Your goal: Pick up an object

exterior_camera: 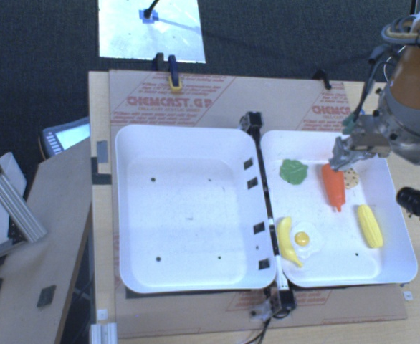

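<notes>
A dark carpeted floor surrounds the table (196,92), which bears two white bins. In the right bin (396,264) lies an orange carrot (333,185), upper middle, and the hand (347,158) sits just above its top end; whether it is released or clenched I cannot tell. A clean grasp likely means straddling the carrot across its width. Nearby lie a green leaf (293,170), corn (370,226), banana (286,241), egg (302,239) and a partly hidden cookie (351,180).

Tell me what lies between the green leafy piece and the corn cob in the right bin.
In the camera view, the orange carrot lies between the green leafy piece and the corn cob, with a small speckled cookie beside the carrot's top.
</notes>
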{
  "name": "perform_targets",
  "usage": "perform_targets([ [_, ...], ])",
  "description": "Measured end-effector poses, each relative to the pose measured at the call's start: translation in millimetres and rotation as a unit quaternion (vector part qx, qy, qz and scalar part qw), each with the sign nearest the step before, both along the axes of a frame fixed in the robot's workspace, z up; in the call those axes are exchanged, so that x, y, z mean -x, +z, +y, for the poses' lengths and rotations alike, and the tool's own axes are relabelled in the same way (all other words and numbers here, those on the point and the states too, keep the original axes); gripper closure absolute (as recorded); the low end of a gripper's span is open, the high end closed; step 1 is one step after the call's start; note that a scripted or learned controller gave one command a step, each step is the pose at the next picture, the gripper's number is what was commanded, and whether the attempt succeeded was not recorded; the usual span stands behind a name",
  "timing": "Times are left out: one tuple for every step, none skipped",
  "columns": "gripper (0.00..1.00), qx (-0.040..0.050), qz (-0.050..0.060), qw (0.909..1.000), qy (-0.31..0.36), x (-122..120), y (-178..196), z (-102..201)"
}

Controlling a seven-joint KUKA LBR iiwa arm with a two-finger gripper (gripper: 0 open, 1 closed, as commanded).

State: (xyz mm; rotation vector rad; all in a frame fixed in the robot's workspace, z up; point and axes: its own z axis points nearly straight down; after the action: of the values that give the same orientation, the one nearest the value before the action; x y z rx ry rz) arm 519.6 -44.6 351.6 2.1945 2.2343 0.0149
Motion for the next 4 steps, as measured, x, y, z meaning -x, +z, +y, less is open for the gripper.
perform_targets([
  [1.00, 0.0002, -0.002, 1.0000, 0.003, -0.9, 10.9, 0.1],
  [1.00, -0.0012, 0.006, 1.0000, -0.004, 32.7, 7.0, 62.7],
  [1.00, -0.0006, 0.004, 1.0000, -0.005, 30.9, 18.4, 59.5],
  [1.00, -0.0007, 0.003, 1.0000, -0.002, 30.0, 29.3, 59.5],
])
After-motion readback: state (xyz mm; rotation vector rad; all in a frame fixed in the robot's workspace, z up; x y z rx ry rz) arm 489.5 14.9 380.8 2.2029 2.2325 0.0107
